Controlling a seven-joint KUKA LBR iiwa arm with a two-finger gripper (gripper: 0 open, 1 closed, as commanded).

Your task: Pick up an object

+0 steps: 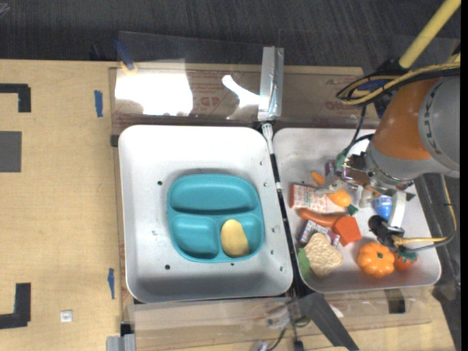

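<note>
My end effector (360, 183) hangs low over the right bin (428, 273), above its clutter of toy food; my wrist hides the tips, so I cannot tell how it is set or whether it has anything. Just beneath it lie a small orange piece (339, 198), a red-and-white packet (308, 194) and a long carrot (322, 216). Nearer the front edge sit a speckled bread slice (322, 254) and an orange pumpkin (376, 259).

These look like light, hard plastic, so weight is no worry, but slipperiness is. I judge the pumpkin rounded and prone to squirt out; the carrot offers a narrow, stiff body, best pinched across its middle. The packet lies flat and gives little edge. In the left bin (139, 196), a teal tray (208, 196) holds a yellow potato (235, 238).
</note>
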